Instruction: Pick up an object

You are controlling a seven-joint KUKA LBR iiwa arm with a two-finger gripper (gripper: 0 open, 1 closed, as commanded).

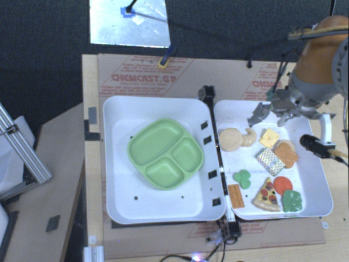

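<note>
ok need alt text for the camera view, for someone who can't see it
A grey and orange robot arm's gripper hovers over the right white bin of toy foods, including a pizza slice and a tomato. The left white bin holds a green divided plate.

The two shallow white bins (pixel 163 113) look like smooth plastic with a faint sheen. The pale green three-compartment plate (pixel 165 154) is matt plastic. Beneath them lies a brown cardboard sheet printed in red (pixel 143 78), dull and papery. A square silver metal plate (pixel 128 15) behind it is brushed and reflective. The small toy foods, such as the pizza slice (pixel 266 194), appear to be soft-finished plastic or rubber.
</note>
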